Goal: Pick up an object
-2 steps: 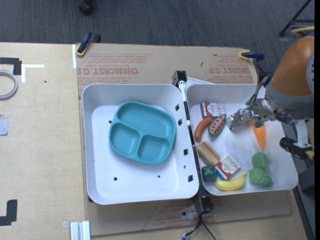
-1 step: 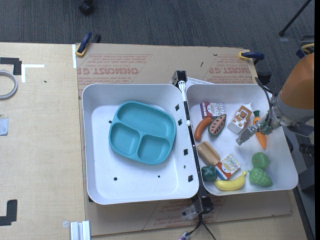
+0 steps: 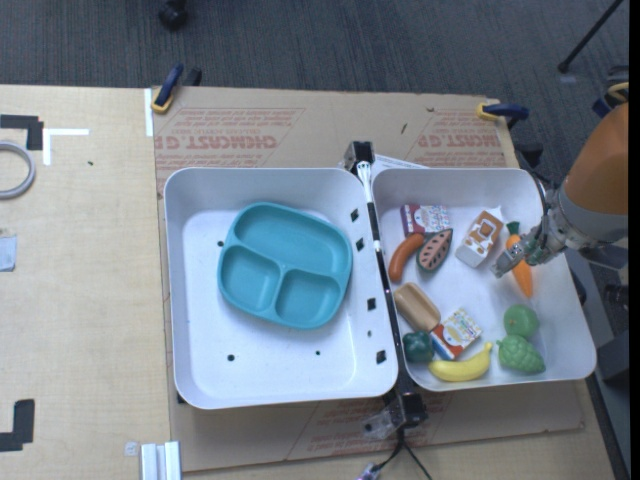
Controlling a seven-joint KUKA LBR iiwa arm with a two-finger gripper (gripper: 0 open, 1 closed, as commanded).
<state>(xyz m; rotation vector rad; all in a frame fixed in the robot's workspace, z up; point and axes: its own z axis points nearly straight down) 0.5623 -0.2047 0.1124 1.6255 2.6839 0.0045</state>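
Observation:
The right bin [image 3: 560, 363] holds several toy foods. My gripper [image 3: 513, 257] reaches in from the right and sits low at the bin's right side, right over an orange carrot [image 3: 524, 279] and partly hiding its top. A small white and orange carton [image 3: 480, 238] lies just left of the gripper. Further left are a red sausage [image 3: 405, 255], a dark slice [image 3: 434, 250] and a white and pink box [image 3: 426, 218].
At the right bin's front lie a bread roll [image 3: 417, 305], a small box [image 3: 460, 330], a banana [image 3: 462, 366], a dark green piece [image 3: 417, 346] and two green pieces [image 3: 520, 320] [image 3: 520, 355]. The left bin [image 3: 190, 348] holds a teal divided plate [image 3: 285, 265].

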